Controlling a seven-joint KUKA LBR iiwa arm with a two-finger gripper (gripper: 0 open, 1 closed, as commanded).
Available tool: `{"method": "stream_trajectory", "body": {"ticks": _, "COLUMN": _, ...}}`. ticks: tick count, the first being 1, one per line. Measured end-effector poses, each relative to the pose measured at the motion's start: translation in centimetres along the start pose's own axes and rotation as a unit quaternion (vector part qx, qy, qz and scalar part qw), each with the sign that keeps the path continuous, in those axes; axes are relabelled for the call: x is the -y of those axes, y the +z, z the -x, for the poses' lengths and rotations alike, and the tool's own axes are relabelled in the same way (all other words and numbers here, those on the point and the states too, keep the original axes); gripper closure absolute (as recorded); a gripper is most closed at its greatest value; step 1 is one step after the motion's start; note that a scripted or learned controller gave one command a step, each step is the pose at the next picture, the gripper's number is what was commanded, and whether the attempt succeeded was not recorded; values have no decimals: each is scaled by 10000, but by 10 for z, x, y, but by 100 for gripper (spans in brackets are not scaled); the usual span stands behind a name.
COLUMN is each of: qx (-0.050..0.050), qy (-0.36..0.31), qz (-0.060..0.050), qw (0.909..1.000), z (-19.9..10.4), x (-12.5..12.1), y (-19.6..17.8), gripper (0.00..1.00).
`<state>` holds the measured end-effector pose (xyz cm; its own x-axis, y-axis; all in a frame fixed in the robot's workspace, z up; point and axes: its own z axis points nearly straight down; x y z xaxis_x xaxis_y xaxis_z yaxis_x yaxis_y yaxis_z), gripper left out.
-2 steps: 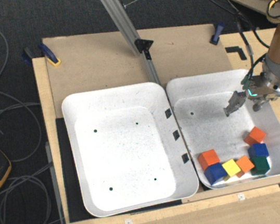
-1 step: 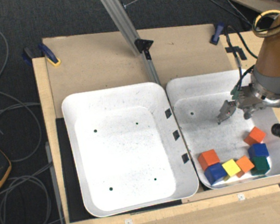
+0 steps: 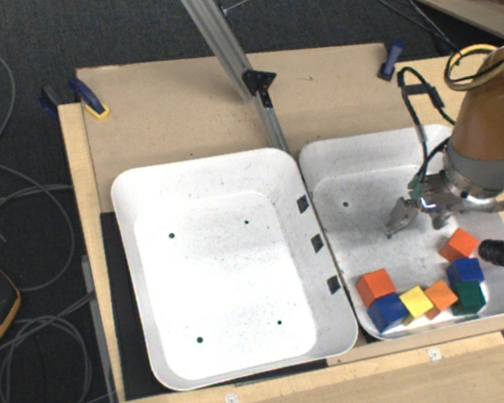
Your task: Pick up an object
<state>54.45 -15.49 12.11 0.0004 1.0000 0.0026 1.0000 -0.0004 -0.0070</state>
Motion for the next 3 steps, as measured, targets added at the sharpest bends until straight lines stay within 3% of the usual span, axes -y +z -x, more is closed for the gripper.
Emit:
{"method": "stream_trajectory", "body": {"ticks": 1, "qx": 0, "qy": -1, "qz": 7, "qw": 10000, "z": -1, "x": 0, "y": 23, "gripper": 0}}
{"method": "stream_trajectory", "body": {"ticks": 2, "qx": 1, "qy": -4, "qz": 33, "qw": 10000, "z": -1, "x": -1, "y": 11, "gripper": 100}}
{"method": "stream_trajectory", "body": {"ticks": 3, "qx": 17, "qy": -14, "qz": 66, "qw": 10000, "z": -11, "x": 1, "y": -44, "gripper": 100}}
